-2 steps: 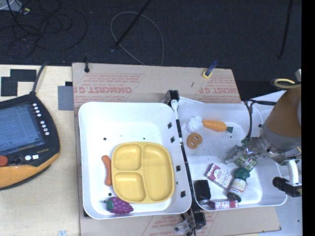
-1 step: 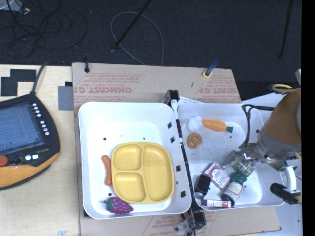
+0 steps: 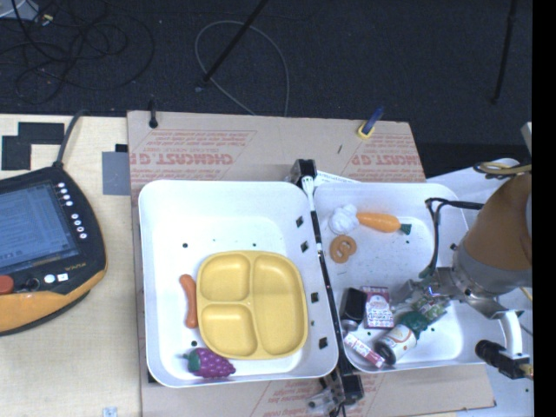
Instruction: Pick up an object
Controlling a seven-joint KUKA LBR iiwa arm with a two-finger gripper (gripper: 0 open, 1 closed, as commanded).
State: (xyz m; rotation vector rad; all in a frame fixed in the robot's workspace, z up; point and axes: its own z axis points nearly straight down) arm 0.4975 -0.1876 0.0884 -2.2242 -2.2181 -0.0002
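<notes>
1. Gripper (image 3: 427, 298) hangs low in the near right part of the right bin (image 3: 443, 347), at the end of the arm (image 3: 497, 241) reaching in from the right; its tip is lost in clutter, so whether it is spread or pressed together I cannot tell, and nothing can be seen pinched in it.
2. Nearest lie a small green-necked bottle (image 3: 401, 337) and a white tube-like packet (image 3: 365, 351), touching each other. The bottle looks rigid, smooth and likely slippery; taking it across its body seems safest.
3. Just behind them stand a red and white carton (image 3: 377, 307) and a dark block (image 3: 353, 304). The carton looks light and stiff, with flat sides that offer good purchase.
4. Farther back sit a pretzel (image 3: 342, 249), a white ruffled piece (image 3: 343, 220) and a toy carrot (image 3: 379, 221), well apart from the gripper. The carrot looks light and hard; hold it at mid-length.
5. Left bin (image 3: 165, 233) holds a yellow divided plate (image 3: 252, 304), a toy sausage (image 3: 188, 299) and purple grapes (image 3: 209, 363).
</notes>
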